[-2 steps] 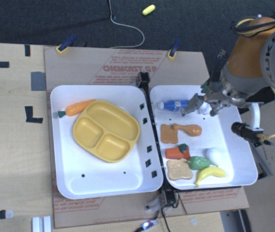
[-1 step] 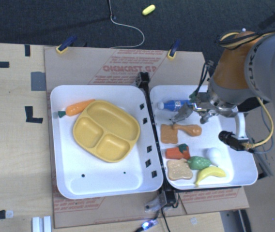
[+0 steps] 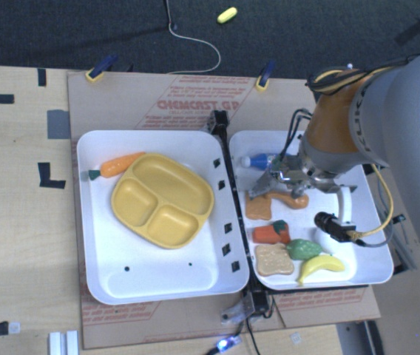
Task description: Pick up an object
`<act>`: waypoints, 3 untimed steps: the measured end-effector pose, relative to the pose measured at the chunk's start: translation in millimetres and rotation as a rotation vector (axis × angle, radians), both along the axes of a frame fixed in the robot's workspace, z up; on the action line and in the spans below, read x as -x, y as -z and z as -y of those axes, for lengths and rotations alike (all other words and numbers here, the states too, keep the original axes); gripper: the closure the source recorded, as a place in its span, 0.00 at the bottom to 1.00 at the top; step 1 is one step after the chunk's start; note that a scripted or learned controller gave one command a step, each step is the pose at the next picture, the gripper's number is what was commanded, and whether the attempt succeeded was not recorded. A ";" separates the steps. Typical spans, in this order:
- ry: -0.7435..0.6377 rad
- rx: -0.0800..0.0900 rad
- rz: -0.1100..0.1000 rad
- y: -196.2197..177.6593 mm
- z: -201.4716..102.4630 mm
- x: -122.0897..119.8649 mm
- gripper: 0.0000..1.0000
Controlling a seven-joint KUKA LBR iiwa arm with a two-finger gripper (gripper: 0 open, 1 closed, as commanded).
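Yellow plastic marks the near edge: a banana (image 3: 321,266) lies in the right bin (image 3: 369,276), beside a bread slice (image 3: 273,259), a green piece (image 3: 303,248) and a red piece (image 3: 271,233). Farther in, the gripper (image 3: 278,183) hangs just over a tan cookie-shaped piece (image 3: 259,207), which lies slightly nearer and leftward; whether the pincer is released or clenched, I cannot tell

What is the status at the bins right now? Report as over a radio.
Gripper low in right bin, above orange-brown piece. Nothing seen held. Red piece, toast, banana crowd close by. Yellow tray, carrot in left bin.
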State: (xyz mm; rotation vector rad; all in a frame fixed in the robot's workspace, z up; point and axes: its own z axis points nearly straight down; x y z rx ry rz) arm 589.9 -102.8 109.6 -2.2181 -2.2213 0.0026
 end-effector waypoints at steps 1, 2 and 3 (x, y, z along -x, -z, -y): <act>-0.002 0.004 0.017 16.9 -0.2 -5.6 0.00; -0.003 0.003 0.015 9.3 -1.1 -4.5 1.00; 0.001 0.001 0.005 -34.6 1.8 -0.4 1.00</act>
